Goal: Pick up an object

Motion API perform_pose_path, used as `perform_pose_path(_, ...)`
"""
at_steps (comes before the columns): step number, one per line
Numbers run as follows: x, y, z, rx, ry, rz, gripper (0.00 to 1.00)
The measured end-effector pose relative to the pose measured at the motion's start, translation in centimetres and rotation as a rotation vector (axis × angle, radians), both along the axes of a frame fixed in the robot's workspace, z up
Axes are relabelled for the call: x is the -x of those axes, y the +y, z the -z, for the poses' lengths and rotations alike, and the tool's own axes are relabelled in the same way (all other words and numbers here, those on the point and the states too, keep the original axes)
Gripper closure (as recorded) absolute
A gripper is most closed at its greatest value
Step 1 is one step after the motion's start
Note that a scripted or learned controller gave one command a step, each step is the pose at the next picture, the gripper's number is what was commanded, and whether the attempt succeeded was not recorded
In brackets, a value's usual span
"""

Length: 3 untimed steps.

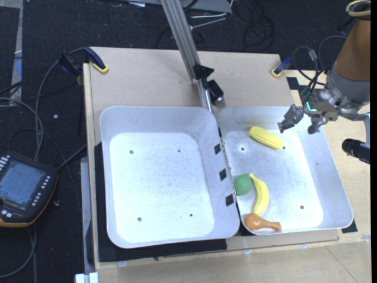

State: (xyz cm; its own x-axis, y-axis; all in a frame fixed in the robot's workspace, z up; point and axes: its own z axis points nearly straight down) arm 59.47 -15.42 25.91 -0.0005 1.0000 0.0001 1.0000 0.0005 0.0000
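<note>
In the right bin [318, 175] lie a yellow corn cob [266, 138] near the far side, a yellow banana [260, 196], a green ball [242, 185] touching the banana's left, and an orange pear-shaped toy [261, 223] at the near edge. My gripper [302, 121] hangs over the bin's far right corner, to the right of the corn cob and apart from it. Its two fingers are spread, with nothing between them.
The left bin [118, 170] sits beside the right one, their rims overlapping in the middle. A slanted metal pole [185, 34] rises behind the bins. Clamps [97, 62] hold the bench's far corners. A teach pendant [20, 187] lies off the bench at left.
</note>
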Motion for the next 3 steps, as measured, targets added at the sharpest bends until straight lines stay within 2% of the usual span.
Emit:
perform_pose_path(1, 0.0, 0.0, 0.0, 0.000, 0.000, 0.000, 0.00)
perform_pose_path(3, 0.0, -1.1, 9.0, -0.001, 0.004, 0.001, 0.00)
